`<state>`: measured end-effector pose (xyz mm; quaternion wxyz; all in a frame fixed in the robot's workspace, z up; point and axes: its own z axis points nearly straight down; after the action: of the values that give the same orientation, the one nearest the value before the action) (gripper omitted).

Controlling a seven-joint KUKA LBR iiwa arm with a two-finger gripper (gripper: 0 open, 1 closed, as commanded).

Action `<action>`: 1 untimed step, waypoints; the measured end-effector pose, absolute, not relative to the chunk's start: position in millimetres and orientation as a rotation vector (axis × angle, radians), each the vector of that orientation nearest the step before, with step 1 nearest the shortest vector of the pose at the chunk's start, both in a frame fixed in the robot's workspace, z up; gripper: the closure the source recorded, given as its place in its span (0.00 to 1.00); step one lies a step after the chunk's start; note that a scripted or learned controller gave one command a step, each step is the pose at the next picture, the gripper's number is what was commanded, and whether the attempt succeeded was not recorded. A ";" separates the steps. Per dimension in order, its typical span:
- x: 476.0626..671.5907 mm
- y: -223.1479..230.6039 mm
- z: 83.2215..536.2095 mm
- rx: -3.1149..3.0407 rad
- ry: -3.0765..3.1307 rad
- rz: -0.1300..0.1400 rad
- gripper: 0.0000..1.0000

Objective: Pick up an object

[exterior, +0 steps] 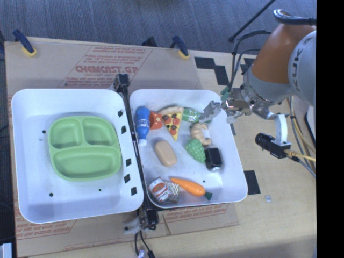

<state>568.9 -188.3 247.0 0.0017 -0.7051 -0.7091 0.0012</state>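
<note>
hand (210,112) over right bin (232,165) rim, beside knobbly croissant (200,131).

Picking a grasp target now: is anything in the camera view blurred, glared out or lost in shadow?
Camera view: lighting even, shadows soft and short under the toys; no strong glare on the right bin. The gripper is slightly blurred, its fingers hard to read. The carrot, bottle and green plate look sharp.
</note>
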 end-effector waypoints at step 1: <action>643.0 -176.7 142.6 -2.064 -2.364 0.002 0.00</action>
<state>643.0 -176.7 142.6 0.0016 -0.6576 -0.7534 0.0008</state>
